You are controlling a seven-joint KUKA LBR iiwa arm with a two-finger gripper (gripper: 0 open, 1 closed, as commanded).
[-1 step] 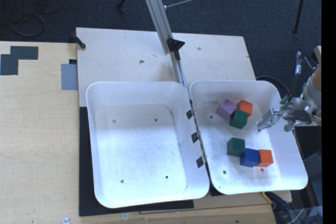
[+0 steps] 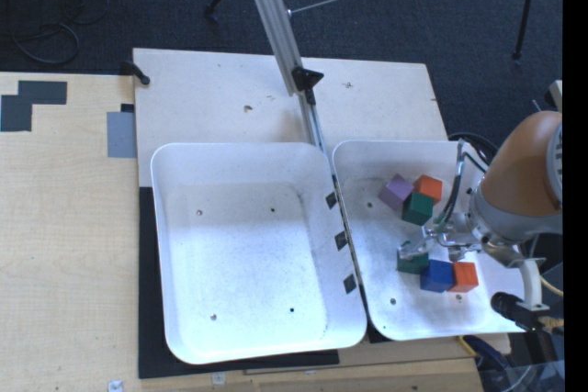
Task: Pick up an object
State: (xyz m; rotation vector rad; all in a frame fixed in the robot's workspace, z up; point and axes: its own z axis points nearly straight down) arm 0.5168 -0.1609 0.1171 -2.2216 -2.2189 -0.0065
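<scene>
Blocks (image 2: 439,274) lie clustered at the lower right of the frame in the right bin (image 2: 395,326), so the pincer (image 2: 421,251) hangs low over them, its spread impossible to tell.

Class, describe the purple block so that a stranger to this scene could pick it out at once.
Find the right bin, the one the arm reaches into. Near its far side sits a cluster of three blocks; the purple block is the leftmost, beside an orange block and a green block. It is the only pale purple block there.
</scene>
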